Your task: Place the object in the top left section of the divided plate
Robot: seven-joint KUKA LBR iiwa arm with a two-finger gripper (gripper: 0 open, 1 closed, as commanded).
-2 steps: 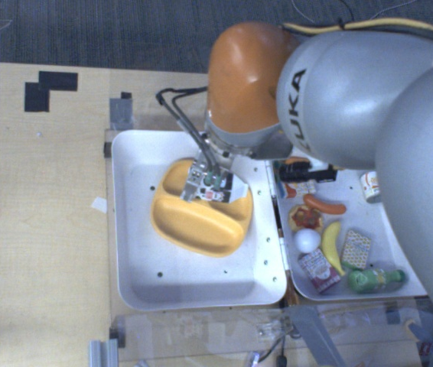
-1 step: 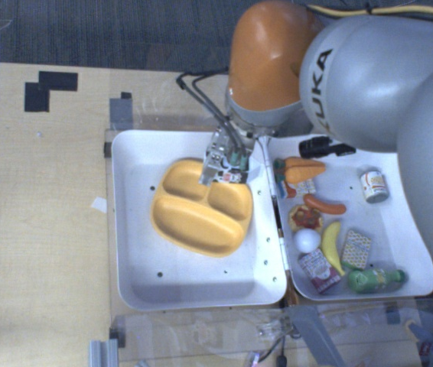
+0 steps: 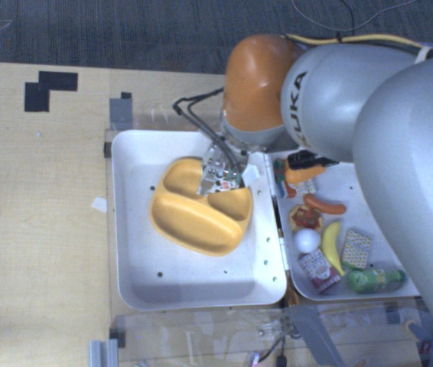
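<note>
In the right bin [image 3: 389, 287] lie a green bottle [image 3: 373, 280], a banana [image 3: 331, 246], a white ball [image 3: 305, 240] and a sausage [image 3: 324, 203] — in the left bin [image 3: 136, 228] a smooth yellow divided plate [image 3: 200, 219], long axis slanting upper-left to lower-right — above its far sections the gripper [image 3: 218, 176], finger state and object untellable.

- The divided plate [image 3: 198, 219] is yellow, with rounded edges and three sections: one large, two small.
- It lies flat in the left white bin [image 3: 149, 281], near the middle, turned at a slant.
- The object cannot be made out; the plate's small sections are partly hidden.
</note>
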